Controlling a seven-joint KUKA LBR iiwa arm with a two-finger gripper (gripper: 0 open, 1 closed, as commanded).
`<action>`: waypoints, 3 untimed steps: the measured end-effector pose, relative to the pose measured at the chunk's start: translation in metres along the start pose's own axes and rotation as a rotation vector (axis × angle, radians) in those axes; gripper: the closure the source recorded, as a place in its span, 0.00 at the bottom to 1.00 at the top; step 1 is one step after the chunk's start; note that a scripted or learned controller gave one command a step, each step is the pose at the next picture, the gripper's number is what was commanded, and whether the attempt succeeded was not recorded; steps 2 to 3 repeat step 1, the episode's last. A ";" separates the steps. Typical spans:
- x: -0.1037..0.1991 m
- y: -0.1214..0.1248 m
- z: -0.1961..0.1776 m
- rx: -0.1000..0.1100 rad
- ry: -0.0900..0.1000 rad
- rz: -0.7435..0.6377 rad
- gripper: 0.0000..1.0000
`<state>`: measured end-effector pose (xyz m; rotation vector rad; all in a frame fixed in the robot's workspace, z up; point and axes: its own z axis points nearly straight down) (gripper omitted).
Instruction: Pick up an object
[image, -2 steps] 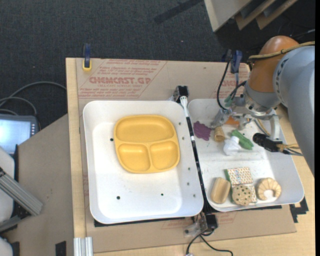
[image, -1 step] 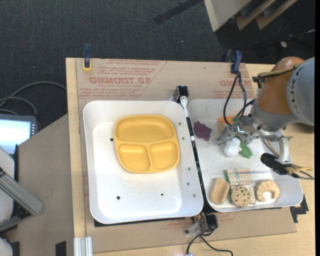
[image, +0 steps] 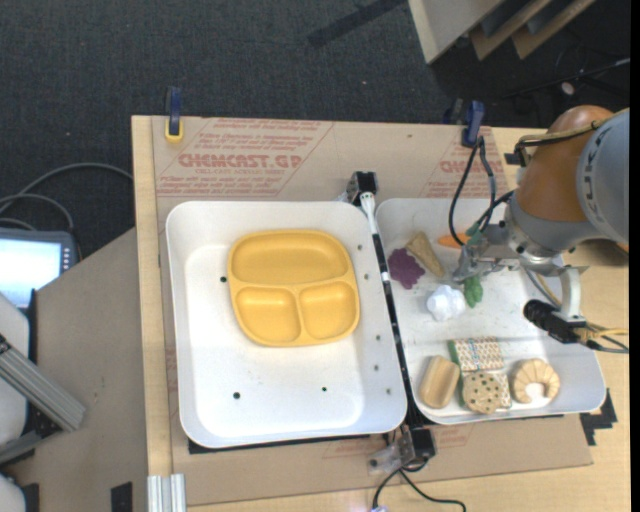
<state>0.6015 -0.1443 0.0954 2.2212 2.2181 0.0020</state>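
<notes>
From where I stood, the pincer (image: 470, 272) hung low in the right bin (image: 585, 400) just over a small green piece (image: 472, 292), though whether it gripped it I could not tell, so the pick looked begun but unproven.

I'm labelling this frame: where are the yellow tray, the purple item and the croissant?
yellow tray (image: 294, 285): camera view, its middle.
purple item (image: 404, 267): camera view, its centre.
croissant (image: 534, 381): camera view, its top.
</notes>
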 end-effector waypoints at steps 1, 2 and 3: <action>0.083 -0.056 -0.094 0.003 0.004 -0.007 1.00; 0.083 -0.056 -0.094 0.003 0.004 -0.007 1.00; 0.083 -0.056 -0.094 0.003 0.004 -0.007 1.00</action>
